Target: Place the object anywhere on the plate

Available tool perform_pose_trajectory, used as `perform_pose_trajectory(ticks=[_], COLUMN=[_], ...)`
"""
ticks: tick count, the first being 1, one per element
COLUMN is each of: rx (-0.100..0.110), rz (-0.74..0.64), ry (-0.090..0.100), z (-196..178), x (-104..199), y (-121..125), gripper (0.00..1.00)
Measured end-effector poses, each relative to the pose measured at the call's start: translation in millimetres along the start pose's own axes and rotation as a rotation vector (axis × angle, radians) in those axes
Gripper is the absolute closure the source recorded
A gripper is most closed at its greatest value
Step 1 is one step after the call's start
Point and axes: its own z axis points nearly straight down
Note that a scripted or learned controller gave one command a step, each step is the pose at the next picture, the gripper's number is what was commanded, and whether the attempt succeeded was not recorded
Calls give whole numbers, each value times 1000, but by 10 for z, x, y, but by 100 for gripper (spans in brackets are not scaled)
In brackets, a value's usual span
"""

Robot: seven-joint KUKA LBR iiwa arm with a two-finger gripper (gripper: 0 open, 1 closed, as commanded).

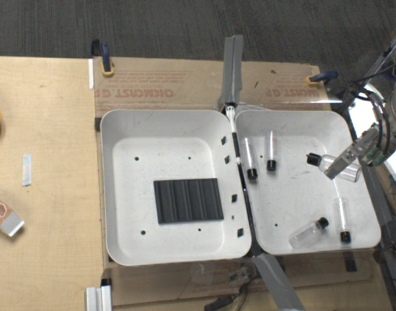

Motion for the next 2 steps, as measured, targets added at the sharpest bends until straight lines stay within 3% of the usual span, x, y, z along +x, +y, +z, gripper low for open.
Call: perform_pose_trajectory(ticks=[2], rx=[3], rz=[247], ry=[1], z=[1205], x=[1266], y=[956], gripper=[100])
